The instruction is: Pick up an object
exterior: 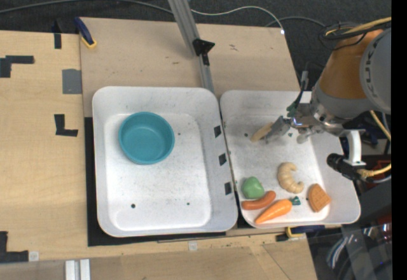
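Note:
My gripper [270, 131] hangs low over the upper middle of the right bin [267, 104], pointing left. A small tan piece [258, 135] shows at its left tip, and I cannot tell whether that is a separate object or part of the gripper. Below it, near the bin's front, lie a pale croissant [290, 177], a green pepper [252, 187], a red sausage-like piece [259, 200], an orange carrot [275, 210] and an orange-brown waffle piece [318, 198]. All of them lie apart from the gripper.
A teal bowl [147, 137] sits in the left bin [159, 209]. A grey metal pole [184, 11] slants across the bench above the bins. The arm's orange band [346, 72] is at the right.

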`<state>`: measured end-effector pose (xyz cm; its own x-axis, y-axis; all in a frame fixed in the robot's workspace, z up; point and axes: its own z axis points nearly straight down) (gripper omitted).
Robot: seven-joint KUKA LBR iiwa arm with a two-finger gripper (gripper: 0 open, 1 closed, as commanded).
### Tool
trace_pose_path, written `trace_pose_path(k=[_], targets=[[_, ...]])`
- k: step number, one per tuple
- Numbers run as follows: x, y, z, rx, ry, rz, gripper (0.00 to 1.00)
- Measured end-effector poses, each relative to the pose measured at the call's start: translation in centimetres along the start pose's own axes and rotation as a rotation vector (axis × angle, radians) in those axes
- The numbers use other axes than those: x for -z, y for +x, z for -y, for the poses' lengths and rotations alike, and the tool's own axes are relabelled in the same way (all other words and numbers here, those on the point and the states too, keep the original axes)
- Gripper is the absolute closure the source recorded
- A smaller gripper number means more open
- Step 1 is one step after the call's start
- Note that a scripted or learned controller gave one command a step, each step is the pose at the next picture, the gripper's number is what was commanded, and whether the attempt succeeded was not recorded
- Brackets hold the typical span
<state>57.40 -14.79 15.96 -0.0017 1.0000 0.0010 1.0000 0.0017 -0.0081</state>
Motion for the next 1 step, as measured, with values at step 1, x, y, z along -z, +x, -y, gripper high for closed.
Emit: trace_pose_path(k=[1], targets=[[-4.53,-0.44,0.14,-0.001,-0.001,0.001,0.00]])
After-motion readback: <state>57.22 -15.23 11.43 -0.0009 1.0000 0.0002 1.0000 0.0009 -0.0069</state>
